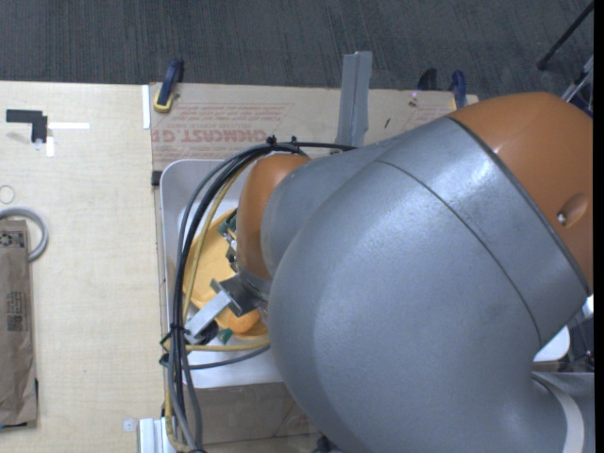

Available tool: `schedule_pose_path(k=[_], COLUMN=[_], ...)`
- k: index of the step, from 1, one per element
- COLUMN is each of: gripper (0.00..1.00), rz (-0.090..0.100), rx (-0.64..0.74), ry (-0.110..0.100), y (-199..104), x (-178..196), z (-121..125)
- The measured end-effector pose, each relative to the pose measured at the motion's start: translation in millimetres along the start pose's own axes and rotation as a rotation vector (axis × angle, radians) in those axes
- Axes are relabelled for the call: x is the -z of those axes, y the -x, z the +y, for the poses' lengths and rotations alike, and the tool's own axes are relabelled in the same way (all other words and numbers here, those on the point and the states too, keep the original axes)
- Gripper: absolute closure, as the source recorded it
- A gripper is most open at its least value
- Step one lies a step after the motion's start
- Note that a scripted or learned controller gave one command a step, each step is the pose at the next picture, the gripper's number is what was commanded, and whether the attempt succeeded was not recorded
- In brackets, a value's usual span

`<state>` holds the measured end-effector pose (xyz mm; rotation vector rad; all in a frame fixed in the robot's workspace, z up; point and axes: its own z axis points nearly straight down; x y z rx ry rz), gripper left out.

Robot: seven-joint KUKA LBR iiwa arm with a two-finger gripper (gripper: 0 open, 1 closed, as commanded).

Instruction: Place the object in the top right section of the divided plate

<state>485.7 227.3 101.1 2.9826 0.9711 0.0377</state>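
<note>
The grey arm [425,291] with its orange band fills the right half of the view and reaches down into the left white bin [173,206]. Under it shows a sliver of a yellow divided plate [200,270], with an orange object [243,321] and something green [227,225] partly visible at the wrist's edge. The wrist housing [222,308] sits low over the plate; the arm hides the fingertips and most of the plate.
Black cables [193,243] loop from the wrist down the bin's left side. A cardboard sheet [245,125] lies behind the bin with blue clamps [170,81]. A brown paper bag [14,319] lies on the wooden bench at far left.
</note>
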Motion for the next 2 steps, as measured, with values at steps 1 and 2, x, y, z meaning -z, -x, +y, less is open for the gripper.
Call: schedule_pose_path(k=[1,2], gripper=[1.00,1.00], rz=[-0.013,0.002], rx=[0.177,0.616], ry=[-0.018,0.003], y=[-48.5,-0.4], x=[-0.6,-0.6], z=[29.3,2.2])
